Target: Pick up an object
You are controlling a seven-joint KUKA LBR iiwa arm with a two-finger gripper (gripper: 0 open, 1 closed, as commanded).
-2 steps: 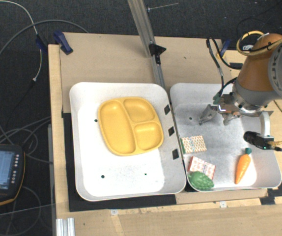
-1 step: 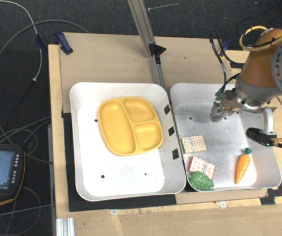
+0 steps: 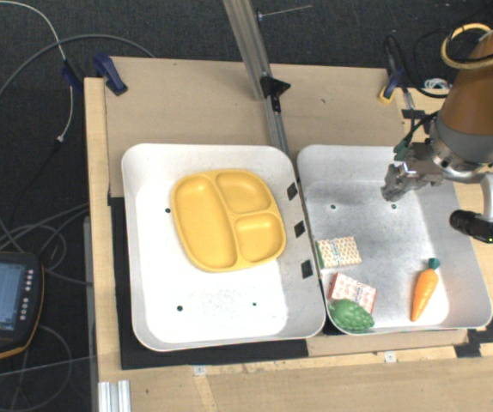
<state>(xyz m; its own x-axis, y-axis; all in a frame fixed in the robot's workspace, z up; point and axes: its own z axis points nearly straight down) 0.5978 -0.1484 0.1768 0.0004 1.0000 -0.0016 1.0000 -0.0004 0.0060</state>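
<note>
Orange carrot, green top, lying flat

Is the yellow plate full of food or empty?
Empty. The yellow plate shows bare yellow in all three sections; nothing lies in them.

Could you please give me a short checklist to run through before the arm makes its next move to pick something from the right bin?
1. Candidate objects lie in the right bin: ok. A toy carrot, a green leafy toy and two small printed packets sit near its front.
2. Carrot stands apart from the others: ok.
3. Green toy is free of neighbours: not ok, it touches the red packet.
4. Claw is above a target: not ok, it hangs over the bare rear of the bin.
5. Claw carries nothing: cannot tell.
6. Yellow divided plate is out of the way: ok, it lies in the left bin.
</note>
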